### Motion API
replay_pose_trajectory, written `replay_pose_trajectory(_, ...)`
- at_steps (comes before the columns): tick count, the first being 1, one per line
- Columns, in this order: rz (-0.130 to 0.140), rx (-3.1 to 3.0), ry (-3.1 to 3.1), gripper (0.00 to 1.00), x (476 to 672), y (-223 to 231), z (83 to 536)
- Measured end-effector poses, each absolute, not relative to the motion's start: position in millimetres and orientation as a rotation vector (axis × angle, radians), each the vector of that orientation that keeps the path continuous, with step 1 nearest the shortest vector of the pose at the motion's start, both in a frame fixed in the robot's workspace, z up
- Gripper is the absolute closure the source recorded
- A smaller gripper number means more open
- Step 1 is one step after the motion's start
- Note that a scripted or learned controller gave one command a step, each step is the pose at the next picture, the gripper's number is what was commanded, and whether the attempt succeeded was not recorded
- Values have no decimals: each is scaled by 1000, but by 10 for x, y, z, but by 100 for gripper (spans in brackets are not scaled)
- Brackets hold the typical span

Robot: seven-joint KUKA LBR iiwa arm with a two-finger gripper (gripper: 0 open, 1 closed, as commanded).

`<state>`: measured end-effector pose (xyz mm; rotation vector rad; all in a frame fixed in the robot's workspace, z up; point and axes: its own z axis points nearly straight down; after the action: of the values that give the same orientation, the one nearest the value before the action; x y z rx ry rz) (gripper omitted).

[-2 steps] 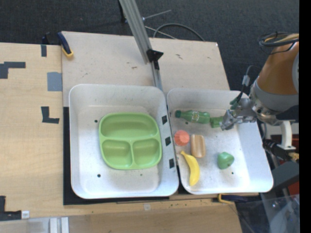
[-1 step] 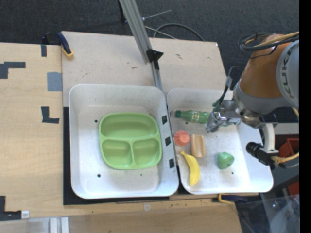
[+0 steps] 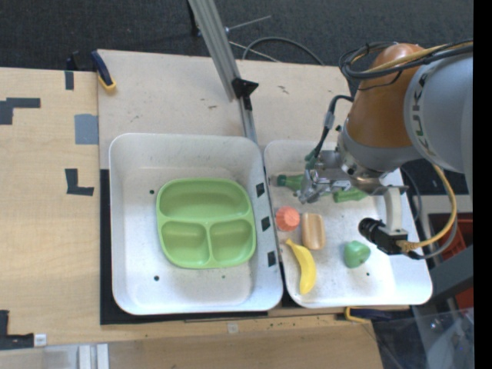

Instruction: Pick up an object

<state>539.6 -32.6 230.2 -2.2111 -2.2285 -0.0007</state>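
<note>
Arm (image 3: pixel 430 91): we see a thick grey casing with dark lettering.
Band (image 3: pixel 384 98): we see a glossy orange dome.
Cables (image 3: pixel 442 214): we note black and yellow leads looping alongside.
Claw (image 3: pixel 311 187): we see a small metallic assembly.

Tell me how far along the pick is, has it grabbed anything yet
Nothing looks lifted yet. The banana, the orange piece, the tan bread-like piece and the green piece all lie on the right bin floor. The hand is low over that bin's far end, beside a green item. The grasp and lift are left.
</note>
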Motion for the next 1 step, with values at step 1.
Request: replay_pose_trajectory(1, 2, -2212, -2226, 100, 5370, 187, 2186)
